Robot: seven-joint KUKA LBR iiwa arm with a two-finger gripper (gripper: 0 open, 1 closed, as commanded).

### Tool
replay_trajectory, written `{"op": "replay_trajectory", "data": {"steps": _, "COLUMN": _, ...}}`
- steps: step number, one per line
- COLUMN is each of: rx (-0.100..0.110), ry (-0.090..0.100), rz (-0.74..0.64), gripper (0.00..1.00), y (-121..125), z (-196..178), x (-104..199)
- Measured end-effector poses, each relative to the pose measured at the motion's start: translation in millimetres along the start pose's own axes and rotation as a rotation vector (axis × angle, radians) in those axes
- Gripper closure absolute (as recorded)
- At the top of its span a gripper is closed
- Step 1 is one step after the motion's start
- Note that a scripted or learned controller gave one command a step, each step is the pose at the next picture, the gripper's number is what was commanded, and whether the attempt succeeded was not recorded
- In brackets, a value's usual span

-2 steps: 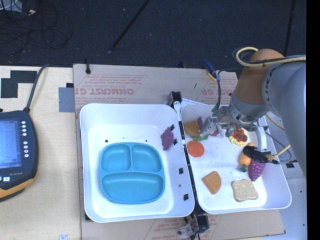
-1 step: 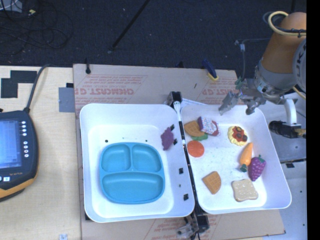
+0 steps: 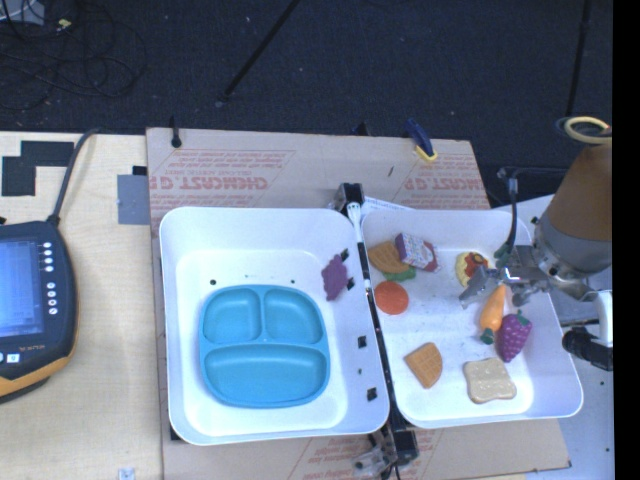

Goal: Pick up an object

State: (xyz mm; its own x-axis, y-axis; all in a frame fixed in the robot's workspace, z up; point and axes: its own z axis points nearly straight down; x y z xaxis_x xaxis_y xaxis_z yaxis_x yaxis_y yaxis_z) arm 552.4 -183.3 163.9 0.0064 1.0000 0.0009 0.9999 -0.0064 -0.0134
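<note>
Reaching in from the right: grey arm [image 3: 585, 203] with orange band, tool [image 3: 497, 280] low over the right bin [image 3: 560, 393], upper right part. State of tool: cannot tell, too small and cluttered to read. Nothing seen pinched in it.

Right bin, contents:
- carrot [image 3: 492, 311], orange, tilted, just below the tool, touching or nearly touching it; cannot tell which.
- grapes [image 3: 513, 336], purple, just beside the carrot's lower end, on its right.
- yellow-red toy [image 3: 470, 265], just left of the tool, kind unclear.
- bun [image 3: 387, 258], tan with a green edge, near the upper left corner.
- maroon-white toy [image 3: 416, 252], touching the bun on its right.
- tomato [image 3: 391, 297], red, round, below the bun, near the left wall.
- waffle [image 3: 424, 364], orange-brown, lower middle, apart from the rest.
- toast [image 3: 489, 380], pale, lower right of the waffle, below the grapes.

Left bin [image 3: 180, 268], contents:
- plate [image 3: 265, 346], blue, three compartments, lying flat in the middle.
- purple toy [image 3: 335, 276], at the right wall, above and right of the plate.

Worktop [image 3: 90, 388], other:
- cardboard sheet [image 3: 250, 173] under both bins.
- pendant [image 3: 30, 303] with lit screen, at the far left, well apart from the bins.
- yellow-blue clamp [image 3: 421, 140] at the cardboard's far edge.
</note>
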Motion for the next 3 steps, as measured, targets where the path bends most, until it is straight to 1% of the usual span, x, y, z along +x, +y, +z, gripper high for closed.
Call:
{"op": "replay_trajectory", "data": {"steps": 1, "rx": -0.02, "ry": 0.003, "rz": -0.011, "gripper": 0.0, "y": -26.8, "z": 45.7, "x": -21.5}}
{"op": "replay_trajectory", "data": {"steps": 2, "rx": -0.019, "ry": 0.0, "rz": -0.012, "gripper": 0.0, "y": 23.3, "z": 75.9, "x": 3.4}}
{"op": "replay_trajectory", "data": {"steps": 3, "rx": -0.013, "ry": 0.0, "rz": -0.011, "gripper": 0.0, "y": 75.7, "z": 76.2, "x": 37.6}}
